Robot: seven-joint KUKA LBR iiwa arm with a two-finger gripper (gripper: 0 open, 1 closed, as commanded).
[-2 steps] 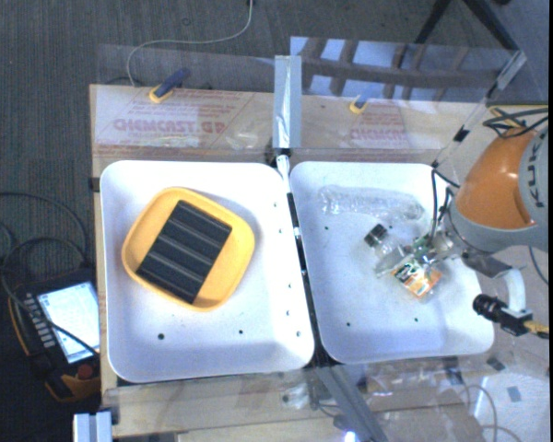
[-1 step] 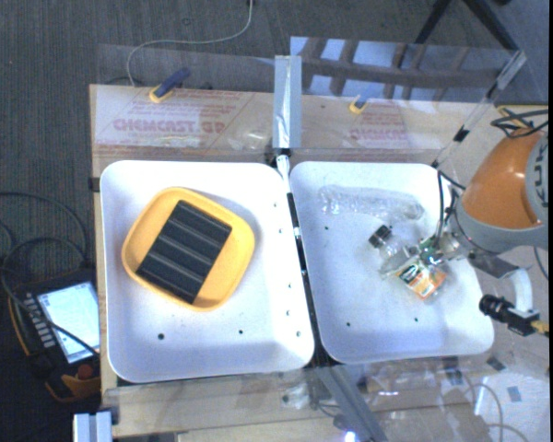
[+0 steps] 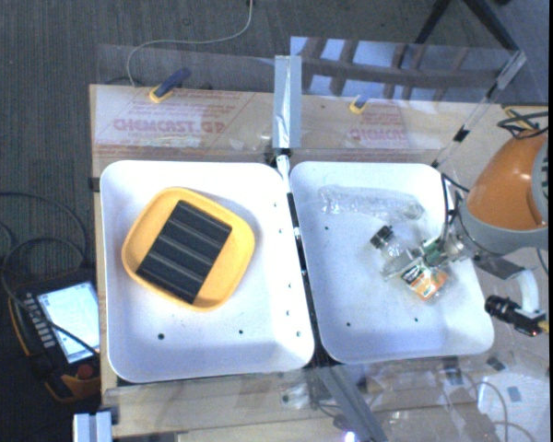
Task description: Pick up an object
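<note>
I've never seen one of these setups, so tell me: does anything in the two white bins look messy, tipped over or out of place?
Nothing looks spilled or broken. The yellow dish sits askew in the left bin, holding a black ridged block. In the right bin, a clear plastic bag and some small items lie jumbled.

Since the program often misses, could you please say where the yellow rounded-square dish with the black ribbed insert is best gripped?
Probably the yellow rounded-square dish by its raised near-right rim, from above: it lies flat in the left white bin, and the rim offers a thin edge.
</note>
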